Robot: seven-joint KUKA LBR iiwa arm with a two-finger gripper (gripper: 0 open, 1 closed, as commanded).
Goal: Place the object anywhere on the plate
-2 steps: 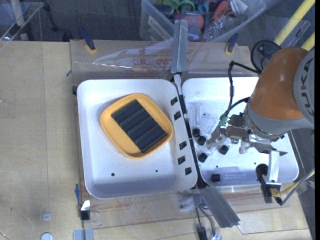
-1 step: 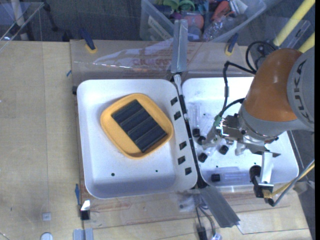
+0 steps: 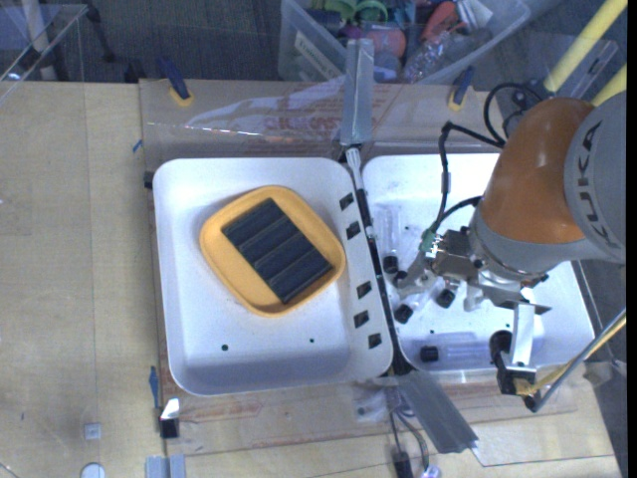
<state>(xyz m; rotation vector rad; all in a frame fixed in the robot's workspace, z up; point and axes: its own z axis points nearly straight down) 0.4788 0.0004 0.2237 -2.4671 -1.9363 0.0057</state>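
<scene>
Grey arm (image 3: 557, 182) bends over the right bin (image 3: 468, 182); pincer (image 3: 438, 287) state unclear.

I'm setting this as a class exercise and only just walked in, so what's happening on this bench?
A grey and orange robot arm reaches in over the right bin, its claw low above the bin floor. The yellow plate sits in the left bin with a dark ridged block already lying on it. Whether the claw holds anything is unclear.

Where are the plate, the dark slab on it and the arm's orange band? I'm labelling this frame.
plate (image 3: 221, 239): camera view, on its bare yellow left rim.
dark slab (image 3: 277, 248): camera view, on its ribbed middle.
orange band (image 3: 532, 177): camera view, on its broad front.
</scene>
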